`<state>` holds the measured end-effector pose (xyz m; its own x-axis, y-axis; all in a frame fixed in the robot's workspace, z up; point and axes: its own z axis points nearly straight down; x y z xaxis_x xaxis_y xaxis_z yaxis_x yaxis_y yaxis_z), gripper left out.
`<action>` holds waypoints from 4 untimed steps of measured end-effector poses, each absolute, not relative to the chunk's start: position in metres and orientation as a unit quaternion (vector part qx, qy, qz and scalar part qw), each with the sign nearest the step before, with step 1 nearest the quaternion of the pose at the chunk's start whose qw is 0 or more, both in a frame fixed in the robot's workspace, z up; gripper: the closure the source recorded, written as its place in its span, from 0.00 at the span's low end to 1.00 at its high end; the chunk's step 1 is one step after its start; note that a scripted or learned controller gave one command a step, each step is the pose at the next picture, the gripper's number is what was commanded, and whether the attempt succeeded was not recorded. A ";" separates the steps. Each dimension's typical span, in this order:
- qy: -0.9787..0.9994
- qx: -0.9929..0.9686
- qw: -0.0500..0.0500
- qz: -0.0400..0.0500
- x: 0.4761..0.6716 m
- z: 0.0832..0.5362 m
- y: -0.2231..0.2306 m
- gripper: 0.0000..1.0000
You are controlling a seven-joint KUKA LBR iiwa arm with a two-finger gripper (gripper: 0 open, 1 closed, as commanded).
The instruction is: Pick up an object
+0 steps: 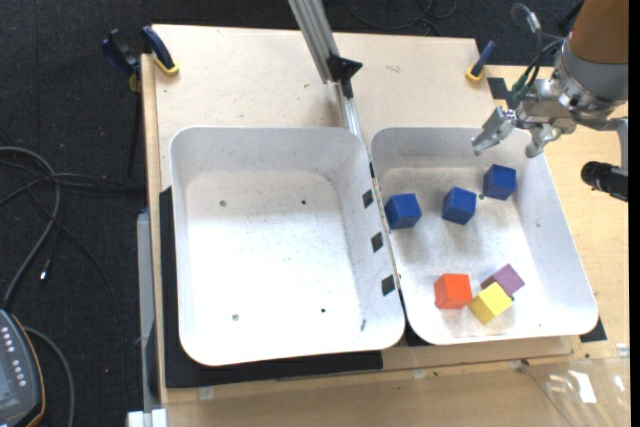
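Hand (512, 137) open above blue cube (499, 182) — two more (403, 210) (459, 205) leftward

Gripper (513, 136) open above right bin's (570, 245) far edge; three blue cubes (459, 204), orange (452, 290), yellow (490, 302), purple (509, 279) inside.

Matt white, probably plastic bins (200, 155) on pale wooden bench (240, 75).

Arm (605, 35) cut off by frame edge at 2 o'clock, upper links out of shot. Purple cube (509, 279) partly tucked behind yellow cube (490, 302) at 5 o'clock. Grey device (18, 375) at 8 o'clock clipped by corner, buttons too tiny to read.
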<state>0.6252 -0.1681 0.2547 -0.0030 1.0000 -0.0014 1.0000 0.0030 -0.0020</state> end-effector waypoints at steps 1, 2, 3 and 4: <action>-0.708 -0.706 -0.002 0.000 0.630 0.094 -0.145 0.00; -0.708 -0.706 -0.001 0.001 0.621 0.096 -0.127 0.00; -0.706 -0.708 -0.011 0.002 0.609 0.099 -0.112 0.00; -0.704 -0.710 -0.012 0.001 0.609 0.109 -0.113 1.00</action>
